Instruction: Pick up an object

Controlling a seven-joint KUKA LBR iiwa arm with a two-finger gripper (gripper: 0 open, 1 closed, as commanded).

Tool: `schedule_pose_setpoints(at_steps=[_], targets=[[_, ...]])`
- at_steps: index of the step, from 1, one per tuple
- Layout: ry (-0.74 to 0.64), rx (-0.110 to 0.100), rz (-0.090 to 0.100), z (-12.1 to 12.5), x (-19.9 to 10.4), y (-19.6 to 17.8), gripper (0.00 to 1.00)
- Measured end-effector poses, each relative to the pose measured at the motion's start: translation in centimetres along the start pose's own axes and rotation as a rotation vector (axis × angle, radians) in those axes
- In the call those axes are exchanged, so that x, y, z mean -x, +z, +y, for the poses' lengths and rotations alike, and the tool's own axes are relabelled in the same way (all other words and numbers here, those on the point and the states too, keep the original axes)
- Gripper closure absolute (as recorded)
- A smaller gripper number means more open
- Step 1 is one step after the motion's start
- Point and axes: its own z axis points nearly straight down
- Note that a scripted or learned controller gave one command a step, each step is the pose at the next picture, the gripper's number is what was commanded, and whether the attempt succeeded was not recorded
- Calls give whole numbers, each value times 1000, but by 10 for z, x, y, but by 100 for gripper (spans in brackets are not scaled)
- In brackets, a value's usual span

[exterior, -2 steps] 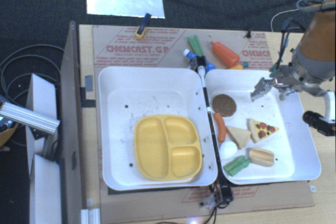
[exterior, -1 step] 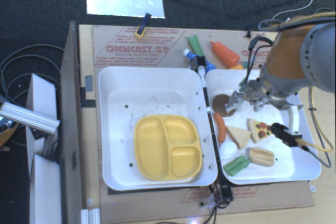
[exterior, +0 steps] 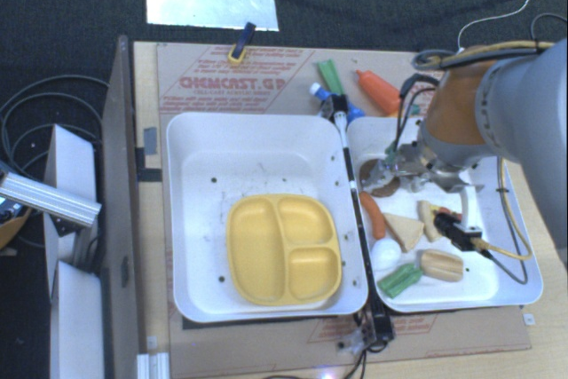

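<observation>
Where the pincer [exterior: 388,176] hangs, a carrot [exterior: 373,216] lies just below.

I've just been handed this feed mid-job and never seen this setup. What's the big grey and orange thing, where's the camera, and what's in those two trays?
One fixed camera looks down at a slant. The grey and orange shape is a robot arm reaching in from the right; its gripper hangs low over the right bin. I see nothing clearly held. That bin holds toy food: a carrot, a wedge, a green piece, a tan piece. The left bin holds a yellow divided plate.
</observation>
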Motion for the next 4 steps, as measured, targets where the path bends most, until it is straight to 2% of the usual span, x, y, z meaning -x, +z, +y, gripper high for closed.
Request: schedule_pose_setpoints(at_steps=[1,2,4], targets=[[5,-7,-1,-42,7,1,0],[-1,7,-5,49,34,-8,0],[0,4,-1,55,44,-4,0]])
